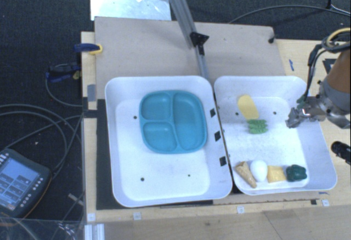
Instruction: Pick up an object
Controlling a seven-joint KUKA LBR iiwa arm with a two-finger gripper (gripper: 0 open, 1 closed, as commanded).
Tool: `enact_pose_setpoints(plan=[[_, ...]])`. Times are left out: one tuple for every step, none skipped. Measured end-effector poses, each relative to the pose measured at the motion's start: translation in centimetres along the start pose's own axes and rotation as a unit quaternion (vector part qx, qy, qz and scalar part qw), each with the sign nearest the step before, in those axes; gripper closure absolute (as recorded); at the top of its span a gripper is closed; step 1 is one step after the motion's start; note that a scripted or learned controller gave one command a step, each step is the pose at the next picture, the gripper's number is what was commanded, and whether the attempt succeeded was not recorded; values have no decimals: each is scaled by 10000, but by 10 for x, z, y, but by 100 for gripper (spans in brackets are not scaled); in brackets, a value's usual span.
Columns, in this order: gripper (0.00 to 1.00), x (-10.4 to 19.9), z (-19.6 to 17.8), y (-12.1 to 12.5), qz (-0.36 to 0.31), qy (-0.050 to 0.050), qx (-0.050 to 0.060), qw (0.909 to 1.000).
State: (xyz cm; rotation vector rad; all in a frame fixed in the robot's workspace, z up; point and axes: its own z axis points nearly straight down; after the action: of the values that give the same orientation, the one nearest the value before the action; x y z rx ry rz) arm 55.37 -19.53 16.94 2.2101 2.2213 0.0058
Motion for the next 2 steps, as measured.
enact_pose_setpoints(plan=[[100, 9, -58, 4, -10, 3, 1, 10000], [100, 9, -83, 6, -9, 7, 11, 10000]])
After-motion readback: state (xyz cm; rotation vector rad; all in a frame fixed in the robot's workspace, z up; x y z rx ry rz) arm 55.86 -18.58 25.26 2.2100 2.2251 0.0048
